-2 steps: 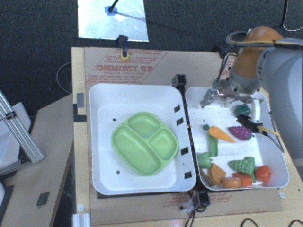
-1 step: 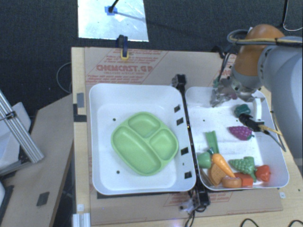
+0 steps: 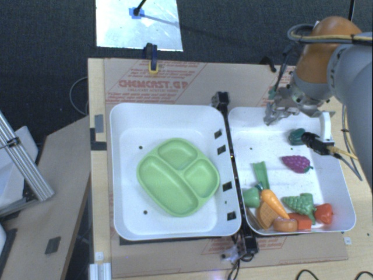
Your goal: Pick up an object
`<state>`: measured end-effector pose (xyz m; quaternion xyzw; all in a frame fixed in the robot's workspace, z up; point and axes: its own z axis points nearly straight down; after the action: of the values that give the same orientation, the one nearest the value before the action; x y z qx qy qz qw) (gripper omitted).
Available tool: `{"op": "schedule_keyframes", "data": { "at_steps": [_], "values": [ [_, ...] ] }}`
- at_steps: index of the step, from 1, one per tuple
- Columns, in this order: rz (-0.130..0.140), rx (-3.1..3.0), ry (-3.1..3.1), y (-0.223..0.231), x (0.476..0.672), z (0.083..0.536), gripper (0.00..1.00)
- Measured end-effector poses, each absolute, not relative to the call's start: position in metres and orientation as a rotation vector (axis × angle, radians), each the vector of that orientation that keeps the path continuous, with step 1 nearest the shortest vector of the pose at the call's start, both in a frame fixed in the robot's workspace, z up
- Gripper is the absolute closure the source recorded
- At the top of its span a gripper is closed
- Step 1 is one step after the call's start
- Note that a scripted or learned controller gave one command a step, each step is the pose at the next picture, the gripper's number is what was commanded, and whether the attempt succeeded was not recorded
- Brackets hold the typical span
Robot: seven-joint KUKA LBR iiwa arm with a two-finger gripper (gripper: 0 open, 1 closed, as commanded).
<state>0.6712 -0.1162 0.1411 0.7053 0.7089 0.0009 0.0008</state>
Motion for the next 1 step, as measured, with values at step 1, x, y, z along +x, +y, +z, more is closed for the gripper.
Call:
{"op": "schedule_keyframes", "data": {
  "at_steps": [1],
  "values": [
    [0.005,2.212,2.227,-0.1074,0.6698,0.189,1.0]
  ]
}}
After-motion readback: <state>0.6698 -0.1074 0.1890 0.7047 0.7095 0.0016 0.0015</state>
